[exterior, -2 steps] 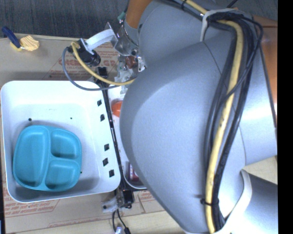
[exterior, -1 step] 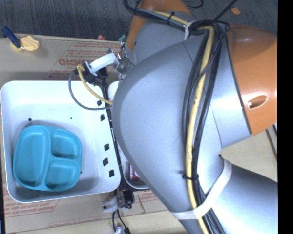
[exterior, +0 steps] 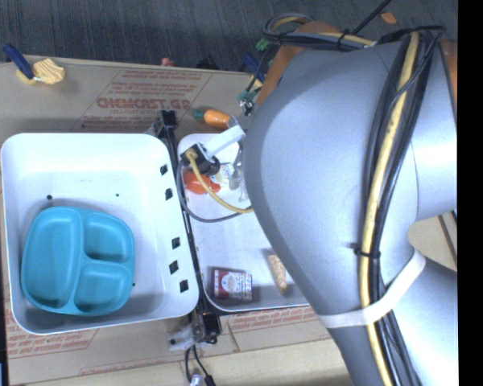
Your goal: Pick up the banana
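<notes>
My arm [exterior: 346, 175] covers most of the right bin [exterior: 225, 244]. Its gripper [exterior: 228, 175] hangs low over that bin's far left corner. An orange-red object [exterior: 196, 184] lies just left of the gripper, against the bin wall; I cannot tell whether they touch. Much of the right bin's floor is hidden under the arm.
A blue divided plate [exterior: 78, 259] sits in the left bin [exterior: 80, 163]. A dark red box [exterior: 229, 284] and a tan stick-like piece [exterior: 278, 273] lie near the right bin's front edge. An orange carrot-like item [exterior: 216, 119] rests on the cardboard behind the bins.
</notes>
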Robot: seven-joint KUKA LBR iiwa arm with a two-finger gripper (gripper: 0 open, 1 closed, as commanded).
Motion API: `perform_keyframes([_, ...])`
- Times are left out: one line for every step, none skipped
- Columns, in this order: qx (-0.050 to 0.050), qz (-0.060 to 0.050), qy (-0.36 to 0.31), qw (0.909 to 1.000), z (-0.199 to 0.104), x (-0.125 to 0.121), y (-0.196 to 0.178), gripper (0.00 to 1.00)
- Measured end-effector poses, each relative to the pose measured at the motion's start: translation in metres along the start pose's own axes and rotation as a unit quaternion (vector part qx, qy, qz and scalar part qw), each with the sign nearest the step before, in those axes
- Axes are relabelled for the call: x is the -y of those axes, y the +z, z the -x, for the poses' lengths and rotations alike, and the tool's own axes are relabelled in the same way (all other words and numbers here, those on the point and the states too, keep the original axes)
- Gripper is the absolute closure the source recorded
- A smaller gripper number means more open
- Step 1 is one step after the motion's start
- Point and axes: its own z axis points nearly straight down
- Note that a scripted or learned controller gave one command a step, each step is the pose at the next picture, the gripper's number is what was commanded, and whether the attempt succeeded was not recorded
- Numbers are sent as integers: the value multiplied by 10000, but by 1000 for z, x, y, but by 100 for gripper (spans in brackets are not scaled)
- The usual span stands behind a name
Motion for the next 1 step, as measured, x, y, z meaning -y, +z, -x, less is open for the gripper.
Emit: perform_keyframes([2,-4,-1369,9906,48,109,1,100])
